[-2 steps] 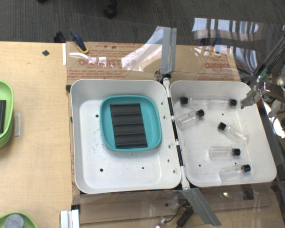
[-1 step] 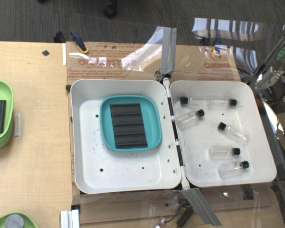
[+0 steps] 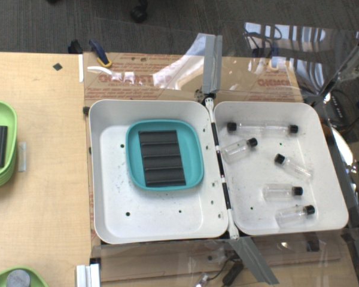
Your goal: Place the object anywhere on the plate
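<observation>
While clear vials (image 3: pixel 260 127) lie scattered in the right bin (image 3: pixel 323 220), a teal plate (image 3: pixel 194 160) sits in the left bin (image 3: pixel 107 208).

We see bare white floor all round the teal plate (image 3: pixel 164 154) in the left bin (image 3: pixel 107 220), widest along the near side. A dark ribbed insert (image 3: pixel 162 157) covers the plate's middle. In the right bin (image 3: pixel 323 220), five clear black-capped vials (image 3: pixel 262 127) lie scattered, with open floor at the near left corner. A raised divider (image 3: pixel 218 160) separates the bins.
</observation>
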Action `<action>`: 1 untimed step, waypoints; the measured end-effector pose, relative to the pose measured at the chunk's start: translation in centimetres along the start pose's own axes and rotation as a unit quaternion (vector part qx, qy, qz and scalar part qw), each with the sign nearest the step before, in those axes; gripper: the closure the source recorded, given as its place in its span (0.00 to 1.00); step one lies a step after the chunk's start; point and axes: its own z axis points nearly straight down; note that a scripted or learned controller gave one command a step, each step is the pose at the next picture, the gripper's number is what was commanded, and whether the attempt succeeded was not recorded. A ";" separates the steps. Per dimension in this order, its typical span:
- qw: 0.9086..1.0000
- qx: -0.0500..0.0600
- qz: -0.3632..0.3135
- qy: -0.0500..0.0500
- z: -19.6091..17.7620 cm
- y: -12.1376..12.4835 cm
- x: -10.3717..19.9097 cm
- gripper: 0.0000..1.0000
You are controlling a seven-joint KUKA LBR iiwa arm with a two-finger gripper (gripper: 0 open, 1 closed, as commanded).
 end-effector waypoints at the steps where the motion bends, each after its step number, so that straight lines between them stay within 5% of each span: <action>1: 1.000 0.001 0.024 0.000 -4.0 5.7 2.5 0.00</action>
